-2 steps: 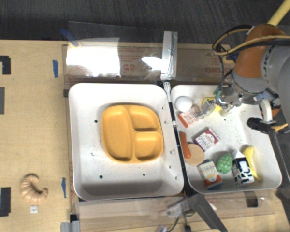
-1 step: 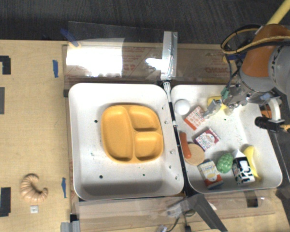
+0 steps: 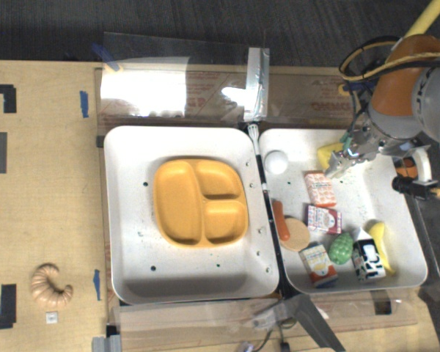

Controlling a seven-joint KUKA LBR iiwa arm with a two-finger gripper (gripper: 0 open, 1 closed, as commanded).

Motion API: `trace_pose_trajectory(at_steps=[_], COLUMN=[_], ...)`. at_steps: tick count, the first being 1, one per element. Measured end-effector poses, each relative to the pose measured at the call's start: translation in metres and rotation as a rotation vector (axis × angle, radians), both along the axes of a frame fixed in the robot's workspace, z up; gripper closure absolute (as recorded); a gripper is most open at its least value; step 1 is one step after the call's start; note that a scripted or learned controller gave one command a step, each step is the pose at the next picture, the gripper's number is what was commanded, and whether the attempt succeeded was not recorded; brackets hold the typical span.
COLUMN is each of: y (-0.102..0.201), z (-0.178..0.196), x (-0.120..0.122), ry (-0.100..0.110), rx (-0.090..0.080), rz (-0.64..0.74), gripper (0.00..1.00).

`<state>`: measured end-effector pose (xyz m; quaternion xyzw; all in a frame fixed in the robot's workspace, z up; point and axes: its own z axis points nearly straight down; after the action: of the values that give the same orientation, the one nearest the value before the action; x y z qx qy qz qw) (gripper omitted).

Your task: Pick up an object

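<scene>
Overhead, the arm is reaching in from the right and hanging its claw over the upper part of the right bin; whether the claw is released or clenched cannot be told, as it is too small and blurred. A yellow object is lying just beside it, near the bin's upper edge, and a white ball is sitting in the upper left corner, close to the wall shared with the left bin.

Most things are crowding the lower half of the right bin: a red and white packet, a second packet below it, a tan disc, a red stick lying along the left wall, a green object, a small carton, a black and white item and a yellow banana-like piece near the right rim. Open floor is showing in the middle right of this bin.

A yellow divided tray is resting in the left bin's centre, with bare white floor all around it. A tan curled object is lying on the desk, well apart from both bins
</scene>
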<state>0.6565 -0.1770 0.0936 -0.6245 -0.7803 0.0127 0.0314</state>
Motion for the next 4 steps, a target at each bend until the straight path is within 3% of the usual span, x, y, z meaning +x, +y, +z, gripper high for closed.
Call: trace_pose_trajectory(at_steps=[1, 2, 3, 4], y=[0.0, 0.051, 0.056, 0.053], z=[-0.001, -0.008, -0.009, -0.006], x=[-0.001, -0.013, 0.001, -0.147], ry=[0.002, -0.061, -0.029, -0.07], rx=[0.001, -0.02, -0.023, -0.006], rz=[-0.001, 0.041, 0.179, 0.429], gripper=[0.0, 0.0, 0.0, 0.0])
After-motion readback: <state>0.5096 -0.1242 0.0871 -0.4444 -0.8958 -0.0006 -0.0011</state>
